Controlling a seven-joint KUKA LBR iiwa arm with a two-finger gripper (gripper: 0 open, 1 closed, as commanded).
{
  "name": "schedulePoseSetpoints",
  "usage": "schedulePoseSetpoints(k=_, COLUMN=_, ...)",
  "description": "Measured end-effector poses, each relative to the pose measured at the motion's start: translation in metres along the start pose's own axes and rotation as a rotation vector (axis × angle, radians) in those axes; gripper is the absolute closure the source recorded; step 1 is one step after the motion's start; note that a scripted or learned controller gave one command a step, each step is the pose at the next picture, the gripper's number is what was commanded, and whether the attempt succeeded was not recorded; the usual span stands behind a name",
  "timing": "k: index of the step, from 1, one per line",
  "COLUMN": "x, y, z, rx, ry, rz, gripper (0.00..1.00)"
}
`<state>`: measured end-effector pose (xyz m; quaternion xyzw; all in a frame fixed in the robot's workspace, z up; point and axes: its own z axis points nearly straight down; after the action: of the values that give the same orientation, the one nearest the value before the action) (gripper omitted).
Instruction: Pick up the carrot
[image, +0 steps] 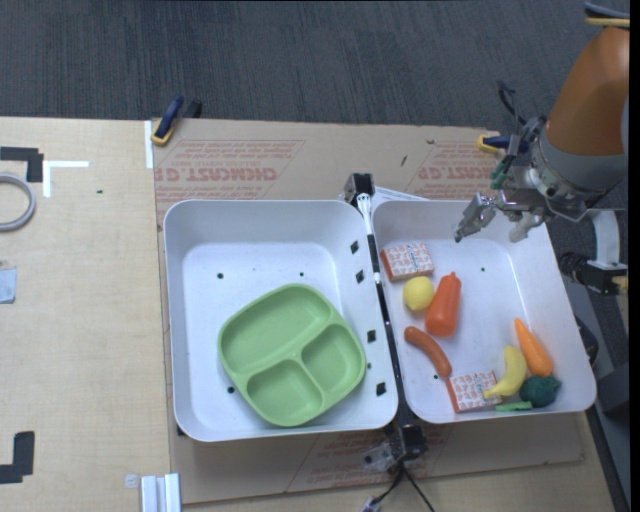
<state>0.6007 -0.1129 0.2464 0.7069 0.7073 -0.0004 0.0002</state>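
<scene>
The carrot (533, 346) is a small orange cone lying near the right wall of the right bin (560, 290), just above a banana and a green broccoli. My gripper (497, 221) hangs open over the bin's upper right corner, well above and behind the carrot, with nothing between its fingers.
The right bin also holds a red-and-white box (407, 260), a lemon (419, 292), an orange-red bottle (444, 303), a sausage (429, 351), a banana (511, 371), broccoli (541, 390) and a second box (471, 390). The left bin (200, 230) holds a green divided plate (291, 354).
</scene>
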Motion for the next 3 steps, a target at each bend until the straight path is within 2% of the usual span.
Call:
schedulePoseSetpoints(k=1, x=-0.048, y=-0.032, z=0.027, rx=0.000, ry=0.000, rz=-0.047, gripper=0.00)
schedulePoseSetpoints(k=2, x=-0.055, y=-0.063, z=0.122, rx=-0.001, ry=0.000, rz=-0.318, gripper=0.00)
schedulePoseSetpoints(k=3, x=-0.068, y=-0.092, z=0.154, rx=-0.002, ry=0.000, rz=-0.496, gripper=0.00)
